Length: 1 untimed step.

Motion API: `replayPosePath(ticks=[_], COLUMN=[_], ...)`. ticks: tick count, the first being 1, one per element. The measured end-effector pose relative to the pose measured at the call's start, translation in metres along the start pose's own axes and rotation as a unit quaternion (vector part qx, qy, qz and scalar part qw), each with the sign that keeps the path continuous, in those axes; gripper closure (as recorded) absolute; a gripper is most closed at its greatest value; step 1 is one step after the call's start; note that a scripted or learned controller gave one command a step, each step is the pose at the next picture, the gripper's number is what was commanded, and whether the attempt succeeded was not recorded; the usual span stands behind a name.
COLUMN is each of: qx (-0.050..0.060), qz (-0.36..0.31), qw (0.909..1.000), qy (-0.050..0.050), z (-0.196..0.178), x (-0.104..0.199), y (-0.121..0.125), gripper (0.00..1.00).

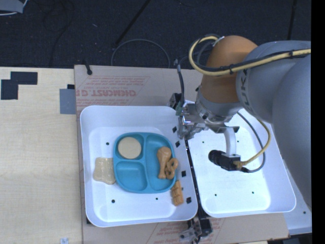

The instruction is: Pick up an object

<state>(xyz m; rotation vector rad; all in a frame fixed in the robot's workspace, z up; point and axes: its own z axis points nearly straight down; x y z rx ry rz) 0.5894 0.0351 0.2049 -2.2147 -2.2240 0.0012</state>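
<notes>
I can't tell how my gripper (189, 128) stands — nothing visibly lifted. The nearest pick, a pretzel (167, 162), lies just below-left on the blue tray (133, 179); grasping remains.

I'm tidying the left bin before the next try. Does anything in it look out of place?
Two pieces lie off the blue three-compartment plastic tray: a pale bread-like slice on the white left bin's floor against the tray's left edge, and a small brown pastry-like piece by its lower right corner. A round tan disc and brown pretzel-like pieces sit in compartments.
</notes>
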Motion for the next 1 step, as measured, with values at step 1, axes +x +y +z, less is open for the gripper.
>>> replayPosePath(ticks=[1], qx=[-0.001], qz=[0.000], qw=[1.0000], qy=[0.000], z=[-0.0203], x=[0.0485], y=[0.0001], gripper=[1.00])
